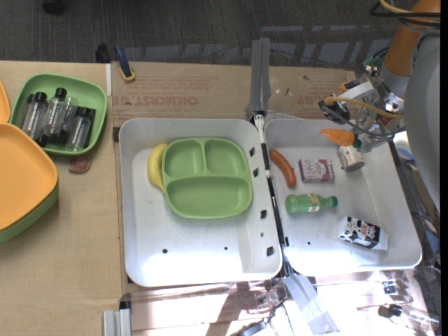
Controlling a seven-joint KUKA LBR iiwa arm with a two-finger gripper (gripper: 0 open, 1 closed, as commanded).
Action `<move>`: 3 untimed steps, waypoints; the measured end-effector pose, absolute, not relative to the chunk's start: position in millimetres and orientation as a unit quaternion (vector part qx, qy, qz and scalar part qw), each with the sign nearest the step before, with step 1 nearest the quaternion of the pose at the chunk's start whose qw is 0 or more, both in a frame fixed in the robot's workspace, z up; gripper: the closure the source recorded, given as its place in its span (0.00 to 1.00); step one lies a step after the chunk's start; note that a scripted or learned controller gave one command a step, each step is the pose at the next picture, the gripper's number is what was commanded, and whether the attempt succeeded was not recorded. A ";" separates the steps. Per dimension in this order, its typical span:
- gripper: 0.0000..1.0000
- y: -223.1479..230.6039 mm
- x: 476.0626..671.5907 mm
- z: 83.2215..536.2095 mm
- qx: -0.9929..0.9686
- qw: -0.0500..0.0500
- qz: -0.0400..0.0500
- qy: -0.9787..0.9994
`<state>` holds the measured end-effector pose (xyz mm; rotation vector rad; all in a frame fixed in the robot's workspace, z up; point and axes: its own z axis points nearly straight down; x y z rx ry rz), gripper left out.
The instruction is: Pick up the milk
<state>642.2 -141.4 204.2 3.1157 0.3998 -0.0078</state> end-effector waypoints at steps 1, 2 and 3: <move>1.00 -204.5 632.6 209.3 0.989 0.000 -0.003 0.147; 1.00 -216.4 574.7 206.6 0.971 -0.001 -0.002 0.238; 1.00 -221.2 620.5 214.5 0.964 0.000 -0.002 0.267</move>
